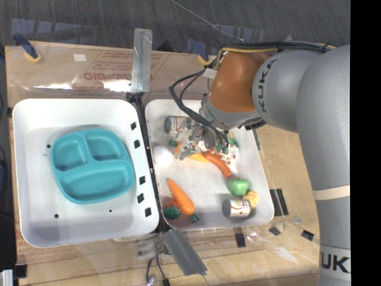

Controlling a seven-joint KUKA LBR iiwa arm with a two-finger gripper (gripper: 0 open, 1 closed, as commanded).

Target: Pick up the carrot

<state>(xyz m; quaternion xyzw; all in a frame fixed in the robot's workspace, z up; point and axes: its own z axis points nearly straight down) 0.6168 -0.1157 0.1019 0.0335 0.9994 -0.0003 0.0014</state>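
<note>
Gripper [191,146]: low in right bin [262,177], finger state indeterminable | Carrot [181,197]: lay apart, below gripper toward bin's near-left corner | Axis: slanted, tip nearest gripper, leafy end away

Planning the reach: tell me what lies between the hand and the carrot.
Bare white bin floor separates the hand from the carrot, seen from the overhead camera.

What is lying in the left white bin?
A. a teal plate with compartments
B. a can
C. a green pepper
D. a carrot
A: the teal divided plate lies by itself in the left bin, while the carrot, the can and the green vegetable all sit in the right bin.
</note>
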